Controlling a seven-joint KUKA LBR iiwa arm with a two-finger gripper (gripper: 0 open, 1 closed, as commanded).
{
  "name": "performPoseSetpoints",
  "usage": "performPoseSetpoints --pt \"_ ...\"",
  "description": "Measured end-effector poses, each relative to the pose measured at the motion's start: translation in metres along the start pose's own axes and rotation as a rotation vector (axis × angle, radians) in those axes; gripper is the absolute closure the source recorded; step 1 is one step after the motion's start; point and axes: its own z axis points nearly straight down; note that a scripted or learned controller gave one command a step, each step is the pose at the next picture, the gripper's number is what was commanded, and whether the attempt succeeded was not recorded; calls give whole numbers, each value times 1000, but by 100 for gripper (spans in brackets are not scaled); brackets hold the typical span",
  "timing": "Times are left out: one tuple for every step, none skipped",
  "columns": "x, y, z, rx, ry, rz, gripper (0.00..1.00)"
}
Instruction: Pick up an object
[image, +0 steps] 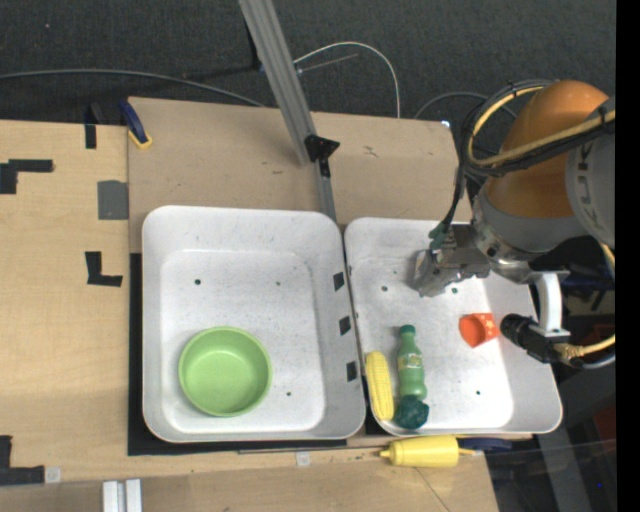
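The arm runs off the right edge and hides the right bin's far corner.

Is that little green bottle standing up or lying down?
Lying down. The bottle lies flat on the right bin's floor, its long side showing, beside the corn.

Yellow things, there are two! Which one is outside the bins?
The yellow bottle, lying on the bench just below the right bin. The yellow corn lies inside that bin, beside the green bottle.
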Motion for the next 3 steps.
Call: performPoseSetpoints --pt "42 22 0 -1 0 0 100" --pt "96 36 9 1 0 -1 100" --pt "139 52 24 0 -1 0 100"
